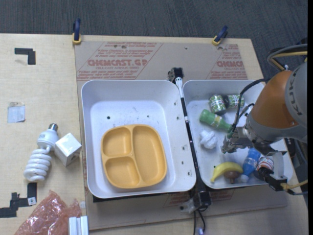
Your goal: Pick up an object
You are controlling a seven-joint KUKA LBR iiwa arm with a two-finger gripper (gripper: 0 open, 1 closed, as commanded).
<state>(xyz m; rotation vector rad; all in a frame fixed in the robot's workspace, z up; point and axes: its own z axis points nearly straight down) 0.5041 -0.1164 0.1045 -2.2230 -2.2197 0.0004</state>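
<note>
The right bin [191,94] holds several objects. A green bottle [215,120] lies near its middle, with two green cans [217,103] behind it. A white crumpled lump [209,140] sits left of centre. A banana [226,171] lies at the front beside a small brown thing [233,177], a blue bottle [252,161] and a dark can [264,164]. My gripper [229,145] hangs low over the bin, between the white lump and the blue bottle, just behind the banana. Nothing visible is held in it.
The left bin [93,106] carries a yellow divided plate [133,155]. Outside the bins, on the bench at left, lie a spiral light bulb [40,153], a white cube [68,148] and a red mesh bag [46,214]. The arm's orange band [274,102] overhangs the right bin's edge.
</note>
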